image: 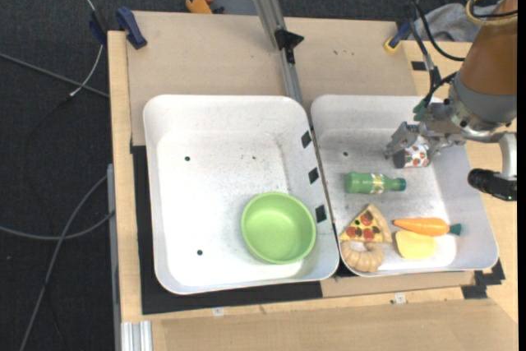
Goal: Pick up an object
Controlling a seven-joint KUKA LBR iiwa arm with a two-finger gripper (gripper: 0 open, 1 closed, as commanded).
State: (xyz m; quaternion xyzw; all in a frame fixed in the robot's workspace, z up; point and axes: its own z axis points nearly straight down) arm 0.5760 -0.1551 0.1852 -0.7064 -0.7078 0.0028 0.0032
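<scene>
1. Two white bins on the tabletop (205, 53): left bin (164, 136), right bin (468, 255).
2. Left bin holds a green bowl (278, 227) near its front right corner.
3. Right bin holds a green bottle (374, 182) lying on its side mid-bin, a pizza slice (367, 227) at the front left corner, a carrot (423, 226) and a yellow piece (416, 246) along the front edge.
4. The arm (493, 70) comes in over the right bin's back right part. The hand (415, 145) is low there, just behind the bottle.
5. A small white-and-red item (420, 155) sits at the fingertips. Cannot tell whether it is between the fingers or just beside them, so hand state: cannot tell, clenched or released.
6. Whether the item is lifted or resting on the bin floor is not clear.
7. Progress, my read: mid-attempt. The hand is down at a candidate object, but no confirmed grasp and no lift.
8. Left to do: secure a grip on that item, or another, and raise it clear of the bin.
</scene>
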